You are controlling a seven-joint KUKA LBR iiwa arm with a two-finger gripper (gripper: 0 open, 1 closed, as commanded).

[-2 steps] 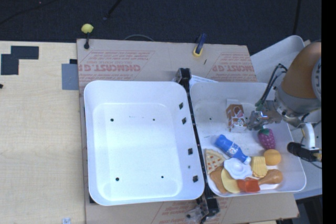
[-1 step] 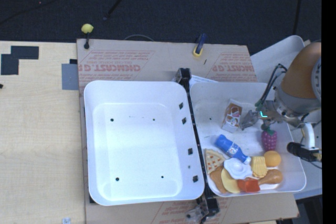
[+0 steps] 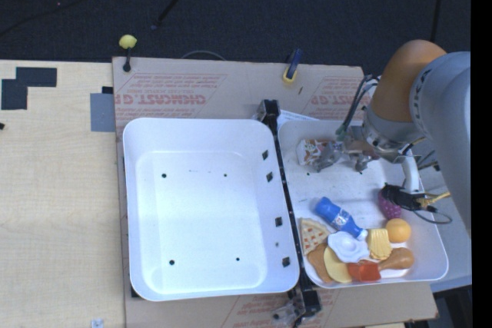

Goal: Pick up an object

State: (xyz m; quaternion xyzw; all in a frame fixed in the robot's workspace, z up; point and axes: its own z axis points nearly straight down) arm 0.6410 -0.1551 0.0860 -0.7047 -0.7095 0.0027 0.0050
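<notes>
Dark carpeted floor w/ cables across the top of the view, light wood bench (image 3: 54, 196) below it, and a brown cardboard sheet (image 3: 207, 88) w/ red print lying under two shallow white bins set side by side. Left bin (image 3: 146, 157) shows just bare white floor w/ a few small dark dots. Right bin (image 3: 438, 261) holds the objects, most of them heaped at its near end: blue bottle w/ white cap (image 3: 338, 216) lying tilted, pizza slice (image 3: 310, 233) just left of it, white fried-egg piece (image 3: 348, 246) touching the bottle's cap end, yellow corn-like piece (image 3: 378, 243), orange ball (image 3: 397, 230), red piece (image 3: 365, 271), tan flat pieces at the bottom edge, purple item (image 3: 390, 205) by the right wall. Grey arm w/ orange band (image 3: 406, 81) comes in from the right, over the bin's far end. Gripper (image 3: 338, 155) is low at that far end, right next to a small crumpled silver/red wrapper-like item (image 3: 314, 150) – can't tell if its jaws are open or closed, or if it has hold of anything. Yellow ball on a peg (image 3: 127, 43) at the cardboard's far left corner, blue/yellow clamp (image 3: 292, 66) on its far edge
</notes>
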